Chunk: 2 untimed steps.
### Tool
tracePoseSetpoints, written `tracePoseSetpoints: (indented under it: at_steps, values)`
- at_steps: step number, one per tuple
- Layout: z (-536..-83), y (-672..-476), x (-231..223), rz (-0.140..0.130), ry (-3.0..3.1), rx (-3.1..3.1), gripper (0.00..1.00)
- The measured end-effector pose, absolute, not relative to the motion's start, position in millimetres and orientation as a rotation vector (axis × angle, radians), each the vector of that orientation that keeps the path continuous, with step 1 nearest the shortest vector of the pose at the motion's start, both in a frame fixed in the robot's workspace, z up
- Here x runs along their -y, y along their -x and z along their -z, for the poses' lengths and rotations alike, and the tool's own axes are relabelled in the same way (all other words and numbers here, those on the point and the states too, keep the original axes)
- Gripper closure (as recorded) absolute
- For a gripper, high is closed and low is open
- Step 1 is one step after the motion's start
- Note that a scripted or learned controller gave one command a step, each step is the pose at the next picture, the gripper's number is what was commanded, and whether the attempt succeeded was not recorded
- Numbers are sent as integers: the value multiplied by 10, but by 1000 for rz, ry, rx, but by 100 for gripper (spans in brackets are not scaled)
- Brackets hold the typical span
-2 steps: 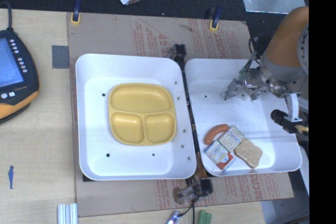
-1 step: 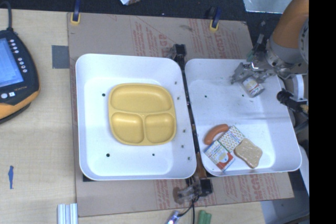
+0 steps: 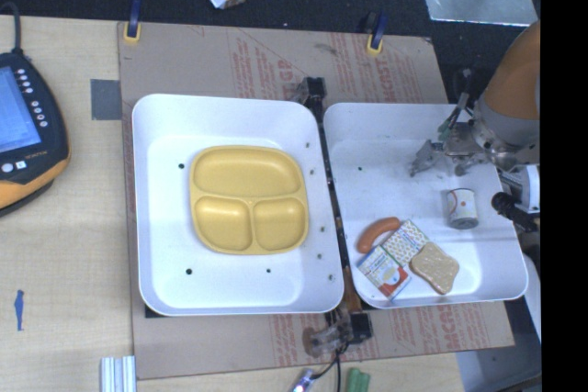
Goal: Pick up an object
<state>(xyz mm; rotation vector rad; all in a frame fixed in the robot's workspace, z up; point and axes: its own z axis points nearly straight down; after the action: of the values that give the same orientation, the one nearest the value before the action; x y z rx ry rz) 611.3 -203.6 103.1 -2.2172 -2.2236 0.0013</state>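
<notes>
Small can point(image 3: 462, 207) in right bin point(image 3: 367, 128), pincer point(image 3: 432, 156) just above, open-fingered

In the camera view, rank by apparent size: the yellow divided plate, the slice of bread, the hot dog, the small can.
1. Yellow divided plate
2. Slice of bread
3. Hot dog and small can: these two look too alike to rank.
</notes>
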Motion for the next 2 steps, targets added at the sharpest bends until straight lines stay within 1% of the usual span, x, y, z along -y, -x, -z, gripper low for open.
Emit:
tracePoseSetpoints:
  at_steps: [1, 2]
  values:
    - [-916, -4955, 2124, -4, 2215, 2225, 0]
    - [-918, -5601, 1770, -5, 2213, 2228, 0]
